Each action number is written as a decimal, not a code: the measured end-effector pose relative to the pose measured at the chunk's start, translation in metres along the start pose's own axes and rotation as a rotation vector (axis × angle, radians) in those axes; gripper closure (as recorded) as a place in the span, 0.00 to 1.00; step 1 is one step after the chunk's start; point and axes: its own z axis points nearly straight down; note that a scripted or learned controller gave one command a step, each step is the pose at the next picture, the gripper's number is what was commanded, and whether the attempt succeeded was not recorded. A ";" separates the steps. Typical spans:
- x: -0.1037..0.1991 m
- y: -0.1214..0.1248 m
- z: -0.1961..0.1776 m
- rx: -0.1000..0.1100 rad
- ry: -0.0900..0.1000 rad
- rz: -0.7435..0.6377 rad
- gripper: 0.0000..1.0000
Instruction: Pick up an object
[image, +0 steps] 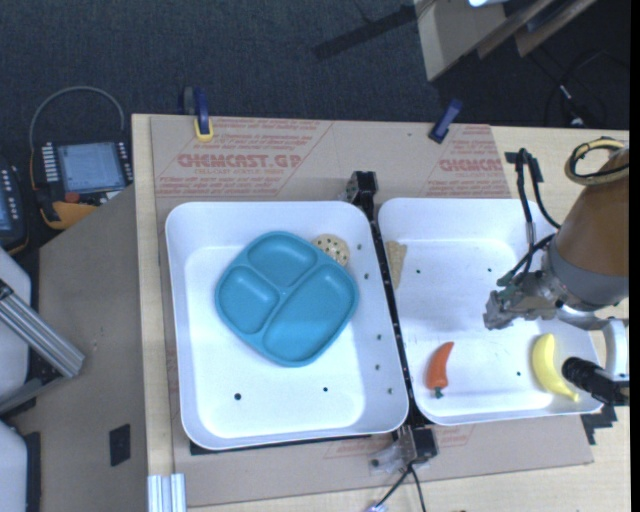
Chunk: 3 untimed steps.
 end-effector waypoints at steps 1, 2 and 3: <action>0.000 0.001 -0.063 -0.001 0.000 -0.001 1.00; 0.000 0.001 -0.060 0.004 0.001 0.000 1.00; 0.054 0.016 -0.071 0.003 0.004 -0.006 1.00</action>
